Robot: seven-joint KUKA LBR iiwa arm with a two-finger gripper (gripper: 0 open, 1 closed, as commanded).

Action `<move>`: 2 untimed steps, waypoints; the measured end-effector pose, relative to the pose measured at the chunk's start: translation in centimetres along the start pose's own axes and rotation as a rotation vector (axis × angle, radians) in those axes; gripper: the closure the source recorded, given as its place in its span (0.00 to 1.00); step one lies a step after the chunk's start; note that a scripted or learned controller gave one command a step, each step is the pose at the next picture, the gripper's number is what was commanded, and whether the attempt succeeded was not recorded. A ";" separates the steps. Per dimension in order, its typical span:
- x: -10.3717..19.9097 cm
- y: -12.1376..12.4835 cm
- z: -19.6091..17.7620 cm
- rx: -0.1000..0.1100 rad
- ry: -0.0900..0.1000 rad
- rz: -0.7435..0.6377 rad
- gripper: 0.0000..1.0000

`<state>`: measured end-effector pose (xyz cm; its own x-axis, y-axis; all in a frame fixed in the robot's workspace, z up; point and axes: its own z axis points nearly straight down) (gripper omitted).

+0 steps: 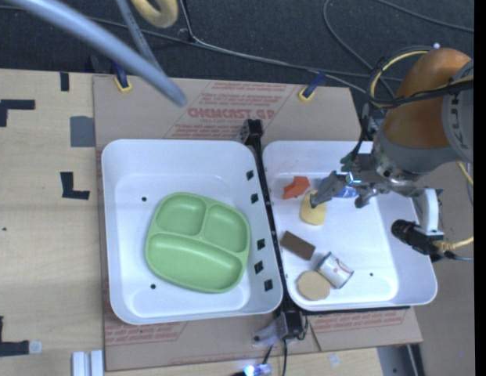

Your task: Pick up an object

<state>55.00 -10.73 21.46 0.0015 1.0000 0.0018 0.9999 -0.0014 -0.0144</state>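
Observation:
In the right bin (383, 288) lie several small objects: an orange-red piece (296, 186), a pale yellow lump (313, 213), a brown block (298, 246), a small silver can (335, 269) on its side and a tan round disc (313, 286). My gripper (343, 195) hangs over the upper middle of that bin, open, with nothing between its fingers. Its left fingertip (319, 199) is right at the top edge of the yellow lump; the other fingertip (363, 200) is over bare bin floor.
The left bin (117, 171) holds a green divided plate (199, 241). A black divider strip (262, 210) runs between the bins. The arm's orange band (426, 92) and cables (419, 237) crowd the right bin's right side. A grey pole (94, 34) crosses the upper left.

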 end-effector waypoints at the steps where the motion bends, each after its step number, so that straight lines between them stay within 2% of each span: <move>1: 0.0 0.3 -0.7 -0.012 -0.001 -0.003 0.00; 2: 0.9 -0.2 5.3 -0.007 -0.001 -0.003 0.00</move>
<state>54.73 -9.86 16.13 -0.0012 1.0000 0.0007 1.0000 0.0012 -0.0071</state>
